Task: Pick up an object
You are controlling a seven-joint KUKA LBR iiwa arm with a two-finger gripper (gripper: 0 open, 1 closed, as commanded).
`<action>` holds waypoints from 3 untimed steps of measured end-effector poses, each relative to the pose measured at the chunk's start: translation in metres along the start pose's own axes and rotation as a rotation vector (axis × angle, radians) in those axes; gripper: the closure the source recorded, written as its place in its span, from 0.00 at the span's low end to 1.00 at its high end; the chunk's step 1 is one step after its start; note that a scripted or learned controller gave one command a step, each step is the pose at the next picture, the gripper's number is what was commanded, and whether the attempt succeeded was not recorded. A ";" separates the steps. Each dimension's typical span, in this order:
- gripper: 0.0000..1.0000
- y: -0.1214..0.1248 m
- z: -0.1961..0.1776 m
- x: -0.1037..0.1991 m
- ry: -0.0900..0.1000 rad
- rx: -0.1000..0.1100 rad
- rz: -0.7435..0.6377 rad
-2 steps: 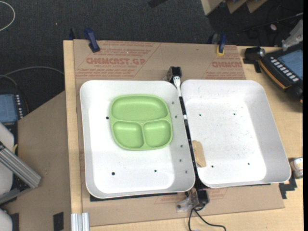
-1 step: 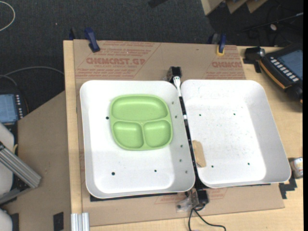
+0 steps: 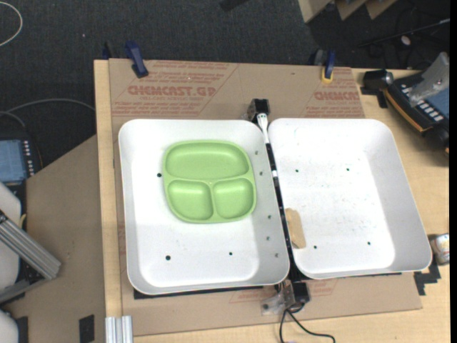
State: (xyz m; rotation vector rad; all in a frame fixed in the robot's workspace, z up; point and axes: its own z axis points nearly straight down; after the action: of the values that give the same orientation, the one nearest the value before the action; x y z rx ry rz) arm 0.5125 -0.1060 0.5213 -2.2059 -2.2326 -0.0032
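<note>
Dark carpet surrounds the table (image 3: pixel 107 191); a green plate (image 3: pixel 209 181) lies flat in the left bin (image 3: pixel 143 249), so a grasp may slip off its low rim.

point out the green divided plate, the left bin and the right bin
green divided plate (image 3: pixel 208 181): camera view, on the ridge where its three compartments meet
left bin (image 3: pixel 200 252): camera view, on bare floor below the plate
right bin (image 3: pixel 335 199): camera view, on the middle of its speckled floor

Green three-compartment tray (image 3: pixel 209 181) lay flat in left white bin (image 3: pixel 143 263), toward its upper middle; right white bin (image 3: pixel 400 191) sat alongside.
</note>
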 end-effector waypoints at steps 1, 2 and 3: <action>0.00 -0.035 0.148 0.076 0.000 0.018 0.004; 1.00 -0.031 0.129 0.071 -0.005 -0.005 0.012; 1.00 -0.031 0.121 0.136 -0.002 -0.004 0.004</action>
State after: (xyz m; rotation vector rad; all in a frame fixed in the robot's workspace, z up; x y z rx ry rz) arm 0.4796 0.0304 0.4009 -2.2138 -2.2313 -0.0057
